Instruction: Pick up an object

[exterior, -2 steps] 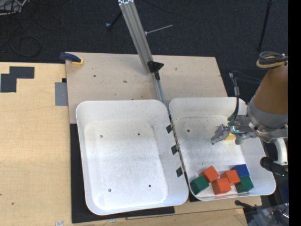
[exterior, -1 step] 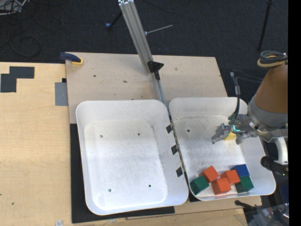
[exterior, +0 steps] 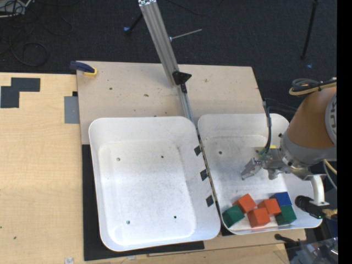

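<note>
- I was at the approach step: my tool (exterior: 254, 168) hung over the right bin (exterior: 231, 133), above its bare middle, with nothing between its fingers.
- Whether those fingers stood open or closed I could not tell — they showed as a small grey shape against the white floor, too blurred to read.
- The blocks (exterior: 261, 209) lay in a cluster at the bin's near right corner, near my tool but apart from it, toward the front rim.
- There were two orange ones (exterior: 247, 202), a third orange (exterior: 258, 217) in front, a green (exterior: 233, 215) at the left end, a blue (exterior: 282, 198) at the back right and a second green (exterior: 285, 216) at the right end.
- They looked like small, hard cubes, tilted at odd angles and touching one another — some seemed to lean.
- Judging from that, my next move called for shifting toward the near corner, lining the fingers across one block and dropping onto it.
- The left green looked the easiest pick, since its outer side stood free; the packed middle left little room for a finger.
- The left bin (exterior: 110, 142) held no blocks.
</note>
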Controlling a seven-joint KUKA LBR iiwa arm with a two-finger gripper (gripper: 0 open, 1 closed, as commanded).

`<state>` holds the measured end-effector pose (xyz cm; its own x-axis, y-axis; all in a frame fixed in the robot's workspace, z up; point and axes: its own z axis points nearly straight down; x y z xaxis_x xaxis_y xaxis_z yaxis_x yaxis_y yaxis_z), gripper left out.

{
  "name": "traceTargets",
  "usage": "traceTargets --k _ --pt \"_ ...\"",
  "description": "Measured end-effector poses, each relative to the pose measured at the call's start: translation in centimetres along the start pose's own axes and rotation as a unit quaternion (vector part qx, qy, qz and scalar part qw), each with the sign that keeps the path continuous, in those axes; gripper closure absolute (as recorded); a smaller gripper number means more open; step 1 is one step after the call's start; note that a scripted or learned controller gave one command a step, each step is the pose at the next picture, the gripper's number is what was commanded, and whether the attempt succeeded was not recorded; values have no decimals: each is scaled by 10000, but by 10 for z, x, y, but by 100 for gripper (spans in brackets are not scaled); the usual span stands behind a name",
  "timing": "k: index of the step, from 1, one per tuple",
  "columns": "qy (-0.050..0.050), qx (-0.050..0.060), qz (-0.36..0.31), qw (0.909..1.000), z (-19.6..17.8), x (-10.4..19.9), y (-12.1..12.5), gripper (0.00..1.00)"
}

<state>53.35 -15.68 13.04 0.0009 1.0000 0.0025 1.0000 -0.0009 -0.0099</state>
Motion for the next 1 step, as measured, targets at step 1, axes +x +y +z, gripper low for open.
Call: traceTargets --k 1 --pt "-3 -39 3 10000 38 0 1 0"
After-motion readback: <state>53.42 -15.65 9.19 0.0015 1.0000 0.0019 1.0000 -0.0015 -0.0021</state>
